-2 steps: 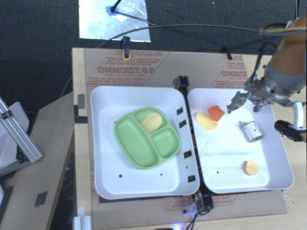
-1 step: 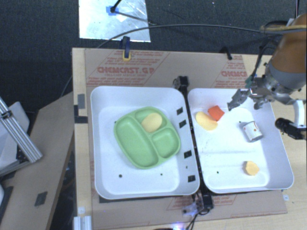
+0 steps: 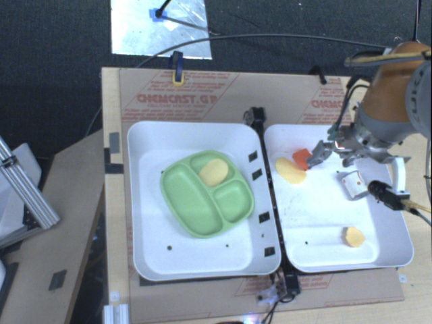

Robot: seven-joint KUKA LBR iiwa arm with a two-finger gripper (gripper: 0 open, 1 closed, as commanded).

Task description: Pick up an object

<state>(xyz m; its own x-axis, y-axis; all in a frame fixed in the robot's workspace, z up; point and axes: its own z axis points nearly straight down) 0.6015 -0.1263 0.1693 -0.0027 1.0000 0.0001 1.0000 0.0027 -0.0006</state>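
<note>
In the right bin [image 3: 388, 245] my gripper [image 3: 335, 168] hangs low over the upper middle, open, with nothing between its fingers. One dark fingertip [image 3: 318, 153] sits right beside a small red-orange piece [image 3: 301, 158]. The other finger [image 3: 352, 183] is spread toward the bin's middle. A yellow oval object [image 3: 290, 172] lies just left of and below the red-orange piece, touching it. A small yellow chunk [image 3: 353, 236] rests near the bin's front right, away from the gripper.
The left bin [image 3: 145, 248] holds a green divided plate [image 3: 196, 208] with a yellow rounded object [image 3: 214, 172] in its upper compartment. A black ridge [image 3: 270, 194] divides the two bins. A black cable connector [image 3: 382, 193] hangs off the arm at right.
</note>
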